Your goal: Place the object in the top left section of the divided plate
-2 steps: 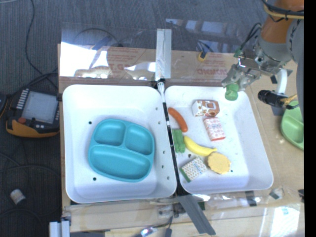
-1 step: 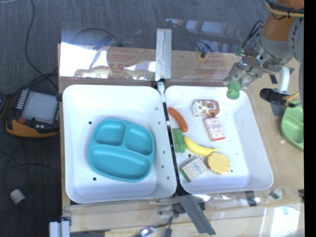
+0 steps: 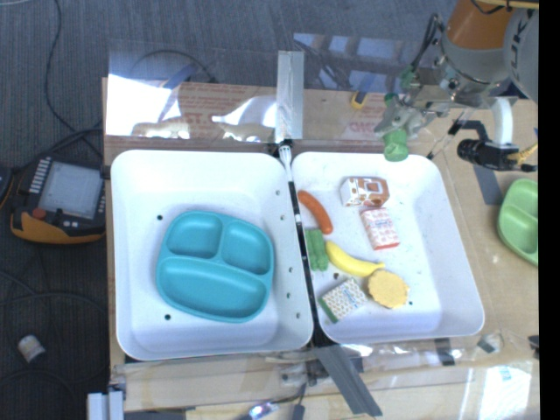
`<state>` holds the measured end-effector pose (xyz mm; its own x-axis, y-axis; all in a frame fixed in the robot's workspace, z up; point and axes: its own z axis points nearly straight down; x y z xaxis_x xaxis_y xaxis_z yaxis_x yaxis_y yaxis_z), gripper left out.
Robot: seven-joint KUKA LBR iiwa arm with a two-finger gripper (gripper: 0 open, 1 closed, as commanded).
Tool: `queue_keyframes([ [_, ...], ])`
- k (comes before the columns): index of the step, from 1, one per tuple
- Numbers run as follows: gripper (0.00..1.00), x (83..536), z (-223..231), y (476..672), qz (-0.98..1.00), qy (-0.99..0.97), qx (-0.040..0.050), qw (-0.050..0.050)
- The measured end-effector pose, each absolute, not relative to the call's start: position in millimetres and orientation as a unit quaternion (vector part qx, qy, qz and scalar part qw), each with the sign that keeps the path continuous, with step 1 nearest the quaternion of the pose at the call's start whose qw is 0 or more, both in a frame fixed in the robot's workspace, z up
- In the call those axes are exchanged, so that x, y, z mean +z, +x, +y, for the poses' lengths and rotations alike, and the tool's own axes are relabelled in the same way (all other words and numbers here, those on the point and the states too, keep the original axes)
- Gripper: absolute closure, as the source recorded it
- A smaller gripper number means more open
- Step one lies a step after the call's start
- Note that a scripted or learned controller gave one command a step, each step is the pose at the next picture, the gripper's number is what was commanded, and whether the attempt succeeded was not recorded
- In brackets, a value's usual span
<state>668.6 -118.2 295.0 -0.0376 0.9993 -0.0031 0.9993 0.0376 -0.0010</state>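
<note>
I see the gripper (image 3: 398, 138) hanging over the back rim of the right bin (image 3: 451, 252), well apart from the teal divided plate (image 3: 214, 263) that lies in the left bin (image 3: 131, 234). Its fingers are pinched on a small green object (image 3: 395, 150), which hangs just above that rim. To the right of the plate, across the divider, lie an orange sausage (image 3: 316, 212), a banana (image 3: 350, 262), a yellow round piece (image 3: 388, 289), two small cartons (image 3: 364, 191) and a green piece (image 3: 315, 248).
</note>
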Motion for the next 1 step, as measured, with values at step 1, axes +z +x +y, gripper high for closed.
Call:
queue_keyframes([
  [1, 1.00, 303.8, -118.1, 668.9, 0.720, 0.693, -0.0028, 0.001],
])
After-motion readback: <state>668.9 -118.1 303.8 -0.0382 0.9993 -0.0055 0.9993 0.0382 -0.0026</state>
